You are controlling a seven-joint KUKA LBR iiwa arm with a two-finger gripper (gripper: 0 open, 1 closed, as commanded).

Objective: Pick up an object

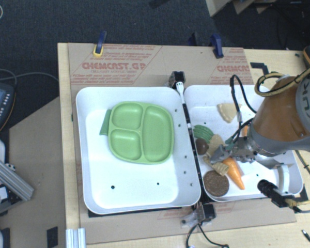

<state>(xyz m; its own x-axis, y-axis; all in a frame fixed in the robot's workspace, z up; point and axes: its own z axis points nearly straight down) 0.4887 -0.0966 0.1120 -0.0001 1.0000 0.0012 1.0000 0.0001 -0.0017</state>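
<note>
My gripper (223, 155) hangs low over the middle of the right bin (206, 98), at the end of the grey arm with its orange band (279, 119). Directly beneath it lie an orange carrot (234, 173) and a tan piece (215, 145). A brown round disc (216, 183) rests near the bin's front edge. A green leafy item (202, 132) and a small dark brown lump (201, 146) lie by the bin's left wall. A pale beige wedge (226, 112) sits toward the back. Nothing is visibly lifted off the bin floor.
The left bin (93, 154) holds a light green divided plate (141, 132) with a darker green piece (104, 123) tucked under its left edge. Black cables (237, 94) loop over the right bin's back. The bench's cardboard top (144, 61) surrounds both bins.
</note>
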